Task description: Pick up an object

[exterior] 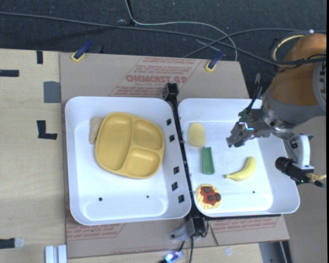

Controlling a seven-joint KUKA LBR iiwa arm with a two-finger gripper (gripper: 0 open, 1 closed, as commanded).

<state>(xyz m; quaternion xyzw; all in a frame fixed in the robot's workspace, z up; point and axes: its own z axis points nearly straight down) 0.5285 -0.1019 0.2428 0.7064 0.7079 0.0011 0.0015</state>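
In the right bin (263,204) lie a pale yellow round piece (196,134), a green stick (208,160), a yellow banana (242,170) and a small pizza slice with red spots (208,196). My gripper (237,138) hangs over the right bin's upper right part, above and slightly left of the banana, right of the pale yellow piece. Nothing shows between its fingers, which look close together.
The left bin (82,196) holds a yellow divided plate (129,144) with a tan piece of bread (94,129) tucked under its left edge. A black divider (176,147) runs between the bins. Cables cross the dark floor behind the bench.
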